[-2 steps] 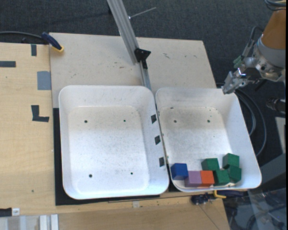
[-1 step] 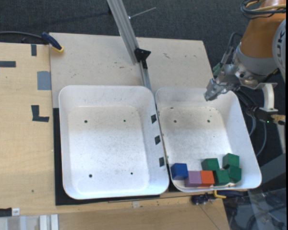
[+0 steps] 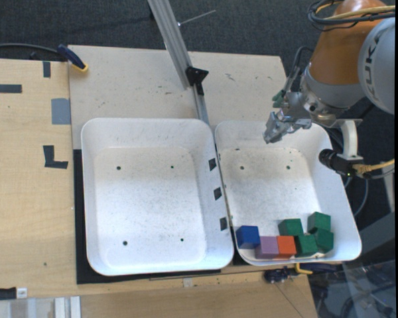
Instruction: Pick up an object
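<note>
Several small blocks lie along the near edge of the right bin [image 3: 331, 177]: a blue block [image 3: 248, 236], a purple block [image 3: 269, 246], an orange block [image 3: 286, 245] and several green blocks [image 3: 312, 232]. My gripper [image 3: 276, 132] hangs over the far edge of the right bin, well away from the blocks, on the grey arm with its orange band [image 3: 341, 42]. I see nothing between its fingers.
The left bin [image 3: 93, 177] sits beside the right one, with a dark divider strip between them. A slanted metal rail [image 3: 176, 42] crosses the bench behind the bins. A blue and yellow clamp [image 3: 73, 57] lies at the far left.
</note>
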`<state>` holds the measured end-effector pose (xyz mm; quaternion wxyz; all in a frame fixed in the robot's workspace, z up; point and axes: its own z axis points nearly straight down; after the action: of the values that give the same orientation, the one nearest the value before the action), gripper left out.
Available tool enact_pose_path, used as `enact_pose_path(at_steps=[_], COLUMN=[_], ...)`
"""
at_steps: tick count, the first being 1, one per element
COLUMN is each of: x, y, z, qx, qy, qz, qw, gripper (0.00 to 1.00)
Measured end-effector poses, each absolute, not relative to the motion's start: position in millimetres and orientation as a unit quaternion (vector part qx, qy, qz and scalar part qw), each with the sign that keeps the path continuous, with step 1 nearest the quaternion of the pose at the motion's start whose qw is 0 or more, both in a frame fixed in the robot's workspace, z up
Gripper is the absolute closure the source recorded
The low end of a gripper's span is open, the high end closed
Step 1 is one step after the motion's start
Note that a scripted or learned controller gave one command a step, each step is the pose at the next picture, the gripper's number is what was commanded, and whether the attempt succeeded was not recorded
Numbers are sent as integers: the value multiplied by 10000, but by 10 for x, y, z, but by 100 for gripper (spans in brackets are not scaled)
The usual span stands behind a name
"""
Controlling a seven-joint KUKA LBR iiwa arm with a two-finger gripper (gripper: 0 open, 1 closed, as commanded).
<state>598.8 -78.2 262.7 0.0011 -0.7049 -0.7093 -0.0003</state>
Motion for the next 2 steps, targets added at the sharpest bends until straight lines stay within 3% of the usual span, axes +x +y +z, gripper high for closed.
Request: enact_pose_path(at_steps=[2], x=[5797], y=[304], z=[2646], qx=[-7046], qy=[-7096], qz=[1], qw=[13], gripper=[100])
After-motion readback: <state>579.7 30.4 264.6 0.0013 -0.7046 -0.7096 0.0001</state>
